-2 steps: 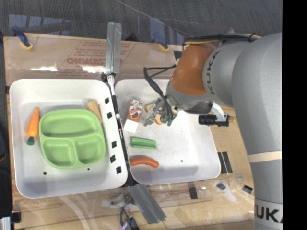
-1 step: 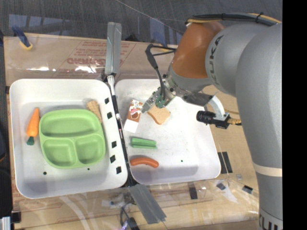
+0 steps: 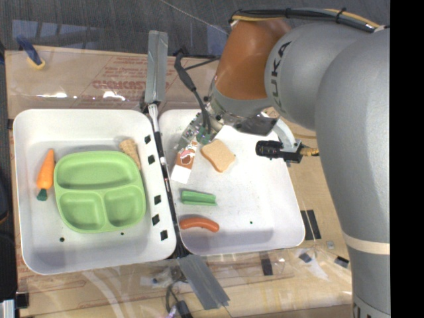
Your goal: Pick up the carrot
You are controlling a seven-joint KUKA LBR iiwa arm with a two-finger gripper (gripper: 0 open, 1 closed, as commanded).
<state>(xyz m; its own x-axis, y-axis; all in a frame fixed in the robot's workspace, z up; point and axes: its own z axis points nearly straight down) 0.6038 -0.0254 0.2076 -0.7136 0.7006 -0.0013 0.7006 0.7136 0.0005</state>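
In the left bin: the carrot (image 3: 46, 172) is seen lying lengthwise beside the left wall, orange root toward the far end, green top toward the near end.
Carrot's neighbours: the green divided tray (image 3: 99, 191) lies just beside it on the right, and the bin wall (image 3: 17, 177) is close on the left; whether the carrot touches the tray cannot be told.
Gripper position: the gripper (image 3: 202, 132) is held over the far left part of the right bin (image 3: 285, 197), well apart from the carrot, with the taped divider (image 3: 159, 171) between the two.
Finger state: cannot be told, since the fingertips are small and crowded by cables and packaging in this view; nothing is seen held between them.
Right bin contents: a slice of bread (image 3: 218, 156), a small packet (image 3: 185, 164), a green bean-like piece (image 3: 198, 197) and a red sausage (image 3: 199, 224) are lying there, none of them wanted.
Step in hand: judged to be the transfer across to the left bin, the grasp not yet begun.
How it is best done: the divider should be cleared at height, the fingers should be opened and turned across the carrot's long axis, and the descent should be made over the thick orange part.
Risk: with so little room on either side, a finger could be caught on the tray rim or the wall, so the closing should be centred.
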